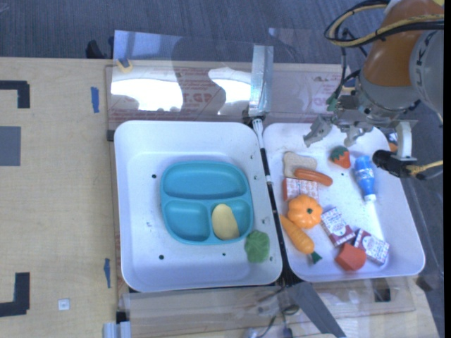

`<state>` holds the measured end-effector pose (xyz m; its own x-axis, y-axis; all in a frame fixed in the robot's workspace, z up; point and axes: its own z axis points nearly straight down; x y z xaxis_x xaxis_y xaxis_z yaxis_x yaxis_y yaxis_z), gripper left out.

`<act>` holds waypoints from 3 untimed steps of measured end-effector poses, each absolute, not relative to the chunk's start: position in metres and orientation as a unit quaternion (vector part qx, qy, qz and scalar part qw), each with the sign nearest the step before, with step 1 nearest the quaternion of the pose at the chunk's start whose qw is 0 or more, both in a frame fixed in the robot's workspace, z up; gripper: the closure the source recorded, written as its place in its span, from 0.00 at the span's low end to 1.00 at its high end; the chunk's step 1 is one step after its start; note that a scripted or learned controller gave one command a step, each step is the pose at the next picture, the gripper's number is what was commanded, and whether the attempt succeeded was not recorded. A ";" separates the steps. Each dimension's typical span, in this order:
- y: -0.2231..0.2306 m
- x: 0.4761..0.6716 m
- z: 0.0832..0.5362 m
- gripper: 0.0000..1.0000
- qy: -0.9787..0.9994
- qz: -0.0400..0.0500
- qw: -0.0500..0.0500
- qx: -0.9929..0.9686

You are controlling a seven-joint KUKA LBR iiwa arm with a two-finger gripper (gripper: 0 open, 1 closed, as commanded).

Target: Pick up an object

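Observation:
My gripper (pixel 330 135) hangs over the back of the right bin (pixel 409 224), open, with nothing between its fingers. Just below its right finger lies a small red and green strawberry (pixel 341 157). A blue bottle (pixel 364 177) lies to the right of that. A bread slice (pixel 298 162), a sausage (pixel 314 177), an orange pumpkin (pixel 304 211) and a carrot (pixel 299 236) lie along the bin's left side. Red and white cartons (pixel 336 224) and a red block (pixel 350 257) sit near the front.
The left bin (pixel 134 189) holds a blue divided tray (pixel 201 182) with a yellow lemon (pixel 225 221) in its front right compartment. A green broccoli piece (pixel 257 246) lies beside the tray. A clear panel stands behind both bins.

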<state>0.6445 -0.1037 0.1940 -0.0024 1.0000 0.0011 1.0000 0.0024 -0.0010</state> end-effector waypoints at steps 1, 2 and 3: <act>-0.090 0.626 0.102 0.00 -0.761 0.000 0.001 -0.648; -0.090 0.628 0.115 1.00 -0.761 -0.002 -0.002 -0.649; -0.027 0.669 0.221 1.00 -0.696 -0.003 -0.003 -0.718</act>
